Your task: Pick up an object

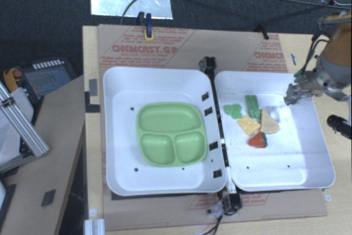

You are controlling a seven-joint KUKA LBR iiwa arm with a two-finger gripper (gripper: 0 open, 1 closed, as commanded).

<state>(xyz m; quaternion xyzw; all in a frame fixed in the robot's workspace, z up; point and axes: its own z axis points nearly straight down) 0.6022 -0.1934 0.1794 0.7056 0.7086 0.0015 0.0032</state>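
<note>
1. Your targets are a small cluster of toy food pieces in the right-hand bin, all near its middle and just right of the divider between the bins. Take the tan wedge as your landmark.
2. Just left of the wedge lies a yellow block, touching or nearly touching it. Below the wedge sits a red-orange piece with something bluish at its edge. Up and left of it are an upright green strip and a flat green leafy piece.
3. These look like light, rigid plastic, probably smooth, so expect them to skid or pop out of a glancing pinch rather than deform.
4. I judge the wedge and the yellow block the best grips: chunky, with flat sides. Close across the short width. The leafy piece looks too thin to catch.
5. The gripper hovers up and right of the wedge, over the bin's upper right part. Whether its fingers are spread or closed I cannot tell; nothing is visibly between them.
6. The left bin holds a green divided tray, well apart from the wedge.
</note>
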